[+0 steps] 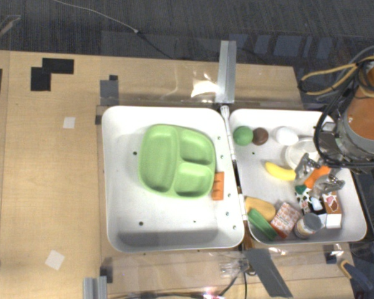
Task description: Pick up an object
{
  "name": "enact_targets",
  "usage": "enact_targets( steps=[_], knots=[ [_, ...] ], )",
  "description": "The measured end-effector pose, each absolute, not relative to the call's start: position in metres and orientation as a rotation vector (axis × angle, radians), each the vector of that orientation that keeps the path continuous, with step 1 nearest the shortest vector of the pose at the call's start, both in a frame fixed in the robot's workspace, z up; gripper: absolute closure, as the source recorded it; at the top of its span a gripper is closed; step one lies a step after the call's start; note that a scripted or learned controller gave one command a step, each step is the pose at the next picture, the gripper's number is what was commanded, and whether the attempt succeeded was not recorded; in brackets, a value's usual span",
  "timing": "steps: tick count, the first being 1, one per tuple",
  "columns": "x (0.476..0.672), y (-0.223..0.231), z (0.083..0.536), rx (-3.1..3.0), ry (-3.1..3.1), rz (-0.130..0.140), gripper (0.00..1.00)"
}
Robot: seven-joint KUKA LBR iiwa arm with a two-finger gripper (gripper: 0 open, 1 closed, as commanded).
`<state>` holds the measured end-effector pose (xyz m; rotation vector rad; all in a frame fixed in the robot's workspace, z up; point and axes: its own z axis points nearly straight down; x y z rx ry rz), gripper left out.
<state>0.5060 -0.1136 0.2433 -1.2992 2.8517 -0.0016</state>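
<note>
Camera view is showing the gripper (318, 174) hanging at right-centre of the frame, finger state impossible to tell, beside the banana (279, 171): probably light, smooth, rigid plastic, best gripped across its middle.

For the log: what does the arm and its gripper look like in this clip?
The arm is grey with a broad orange band above the wrist. Black and yellowish cables loop around it at the upper right. The gripper is a small metallic silver assembly at its tip, over the right bin.

Right bin (355, 229) crowded; left bin (121, 185) open around green tray (176, 160).
</note>
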Motion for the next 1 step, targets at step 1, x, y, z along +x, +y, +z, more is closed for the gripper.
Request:
enact_targets(
  steps=[1],
  knots=[
    [0.5252, -0.1404, 0.2528, -1.582, 2.705, -0.007, 1.0]
  ],
)
